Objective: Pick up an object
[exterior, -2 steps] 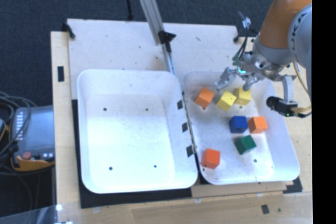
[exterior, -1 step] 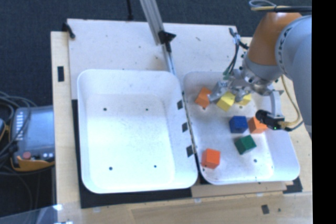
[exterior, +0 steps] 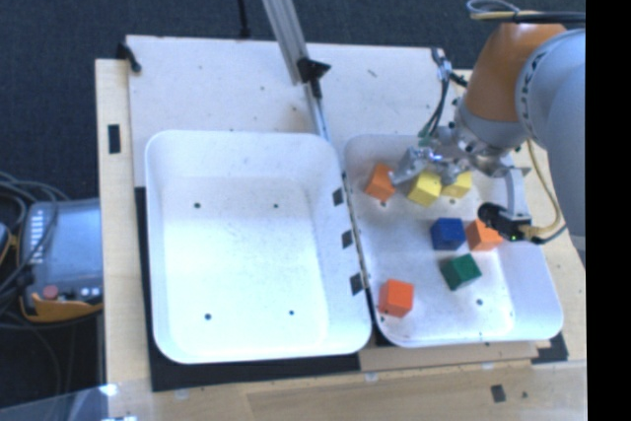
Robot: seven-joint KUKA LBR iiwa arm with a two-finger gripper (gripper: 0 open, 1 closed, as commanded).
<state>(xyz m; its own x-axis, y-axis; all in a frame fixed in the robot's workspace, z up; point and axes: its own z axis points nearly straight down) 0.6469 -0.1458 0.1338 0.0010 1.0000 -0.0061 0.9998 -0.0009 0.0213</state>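
The right bin [exterior: 537, 311] holds several small blocks. An orange block [exterior: 380, 182] lies at the upper left, with two yellow blocks [exterior: 426, 189] [exterior: 457, 183] just to its right. Lower down are a blue cube [exterior: 447, 233], a small orange piece [exterior: 483, 234], a green cube [exterior: 459, 270] and an orange cube [exterior: 396, 297]. My gripper [exterior: 422, 163] hangs low over the bin's upper part, right above the left yellow block and close to the upper orange block. The wrist hides part of the right yellow block.
The left bin [exterior: 158, 212] lies beside the right one, and their rims meet near the middle of the bench. A slanted metal post [exterior: 281, 5] rises behind the bins. The grey arm with its orange band [exterior: 503, 74] covers the right bin's far right corner.
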